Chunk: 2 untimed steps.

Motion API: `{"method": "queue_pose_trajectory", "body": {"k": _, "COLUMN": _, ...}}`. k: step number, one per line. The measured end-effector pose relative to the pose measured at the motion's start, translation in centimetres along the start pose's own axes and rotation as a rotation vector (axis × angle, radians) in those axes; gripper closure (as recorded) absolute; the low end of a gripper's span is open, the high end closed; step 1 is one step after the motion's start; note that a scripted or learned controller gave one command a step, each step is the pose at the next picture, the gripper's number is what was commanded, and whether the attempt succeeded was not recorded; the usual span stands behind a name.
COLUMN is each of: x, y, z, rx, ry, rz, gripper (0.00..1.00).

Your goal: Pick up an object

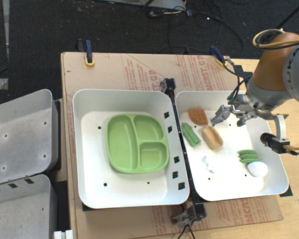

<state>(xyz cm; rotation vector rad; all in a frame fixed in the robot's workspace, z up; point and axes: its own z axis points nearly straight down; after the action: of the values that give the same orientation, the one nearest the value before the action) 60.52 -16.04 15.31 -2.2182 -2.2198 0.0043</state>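
Tool [223, 115] hovers, fingers apart and holding nothing, above the bread roll [212, 137] mid-bin; the toast [198, 116] alongside could snag a finger.

In the right bin [274, 183], bare floor is lying open along the near side. Obstacles are crowding the rest: a green pod [191, 134], a bread roll [213, 137] and a brown piece [199, 116] at the left, green slices [247, 156] and a white egg [257, 169] at the right.
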Motion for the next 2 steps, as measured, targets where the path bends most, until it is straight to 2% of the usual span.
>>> {"method": "queue_pose_trajectory", "body": {"k": 1, "x": 0.0, "y": -0.5, "z": 4.4, "rx": -0.001, "ry": 0.0, "rz": 0.002, "gripper": 0.0}}
{"method": "queue_pose_trajectory", "body": {"k": 2, "x": 0.0, "y": -0.3, "z": 5.8, "rx": -0.009, "ry": -0.001, "rz": 0.002, "gripper": 0.0}}
